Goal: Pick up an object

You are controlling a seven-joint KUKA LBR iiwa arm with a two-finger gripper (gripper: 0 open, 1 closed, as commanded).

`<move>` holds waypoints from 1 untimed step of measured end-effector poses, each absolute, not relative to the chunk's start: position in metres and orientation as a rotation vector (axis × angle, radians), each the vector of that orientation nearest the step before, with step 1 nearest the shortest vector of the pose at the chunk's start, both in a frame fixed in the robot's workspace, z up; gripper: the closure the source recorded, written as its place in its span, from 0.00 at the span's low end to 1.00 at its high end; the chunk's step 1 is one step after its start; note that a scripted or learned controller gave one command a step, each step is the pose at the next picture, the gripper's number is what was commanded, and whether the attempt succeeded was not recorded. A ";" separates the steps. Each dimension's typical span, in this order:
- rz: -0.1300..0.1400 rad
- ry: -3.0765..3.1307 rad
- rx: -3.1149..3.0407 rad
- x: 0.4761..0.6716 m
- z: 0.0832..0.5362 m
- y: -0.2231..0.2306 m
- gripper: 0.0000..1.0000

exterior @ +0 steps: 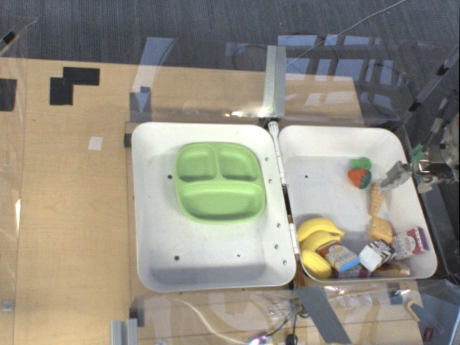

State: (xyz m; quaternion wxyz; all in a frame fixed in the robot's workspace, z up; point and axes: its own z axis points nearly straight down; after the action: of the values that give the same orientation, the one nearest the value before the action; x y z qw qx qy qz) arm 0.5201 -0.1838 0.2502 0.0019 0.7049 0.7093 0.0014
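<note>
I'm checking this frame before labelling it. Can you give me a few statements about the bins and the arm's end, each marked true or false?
1. The green divided plate lies in the left bin. True.
2. The bananas lie on the green plate. False: they lie in the right bin, near its front left corner.
3. The gripper is at the right bin's right side. True.
4. The strawberry sits between the jaws. False: it lies apart on the bin floor, left of the gripper.
5. Small cartons are piled along the right bin's front edge. True.
</note>
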 end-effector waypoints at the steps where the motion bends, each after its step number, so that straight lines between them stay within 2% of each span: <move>1: 0.003 2.462 1.947 0.573 0.136 -0.205 0.00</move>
State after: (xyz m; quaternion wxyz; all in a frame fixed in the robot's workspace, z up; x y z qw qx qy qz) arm 0.5735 -0.2050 0.1356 0.0016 0.6203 0.7844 0.0011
